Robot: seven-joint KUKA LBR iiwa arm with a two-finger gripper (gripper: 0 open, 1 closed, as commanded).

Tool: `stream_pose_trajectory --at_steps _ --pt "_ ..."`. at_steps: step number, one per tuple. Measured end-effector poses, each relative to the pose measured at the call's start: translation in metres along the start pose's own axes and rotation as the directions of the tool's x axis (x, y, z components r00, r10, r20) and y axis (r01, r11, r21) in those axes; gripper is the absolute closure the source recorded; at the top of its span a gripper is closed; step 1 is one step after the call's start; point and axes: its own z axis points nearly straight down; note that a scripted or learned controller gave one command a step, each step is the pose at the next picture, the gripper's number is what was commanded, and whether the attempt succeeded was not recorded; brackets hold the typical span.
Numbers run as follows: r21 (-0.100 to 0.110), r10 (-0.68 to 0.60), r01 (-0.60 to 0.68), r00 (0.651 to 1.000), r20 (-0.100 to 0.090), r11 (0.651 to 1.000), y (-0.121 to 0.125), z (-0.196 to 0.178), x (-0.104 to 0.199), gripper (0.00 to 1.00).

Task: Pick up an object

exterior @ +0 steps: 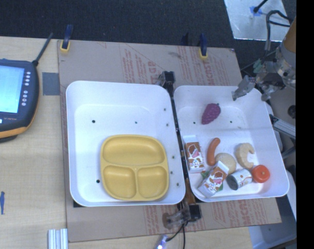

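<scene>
The gripper [245, 90] is hovering above the right bin [281, 154], at its far right edge; jaw state cannot be told. Nothing is being held. The purple grape bunch [211, 113], lying apart from the crowded items, is judged the easiest target; a vertical descent is advised.

Arm at the right edge, fingers [243, 88] empty

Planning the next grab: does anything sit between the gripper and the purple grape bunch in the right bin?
Nothing visible does. The gripper hangs over the right white bin's far rim, and the purple grape bunch lies alone on bare floor.
</scene>
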Motion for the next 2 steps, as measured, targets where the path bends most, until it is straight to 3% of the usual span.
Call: stream_pose_trajectory --at_steps 1,2 --pt "-0.001 0.000 0.000 1.000 0.000 1.000 0.029 0.157 0.023 0.00" --pt "0.001 -0.001 0.001 1.000 0.000 1.000 -0.012 0.157 0.026 0.00"
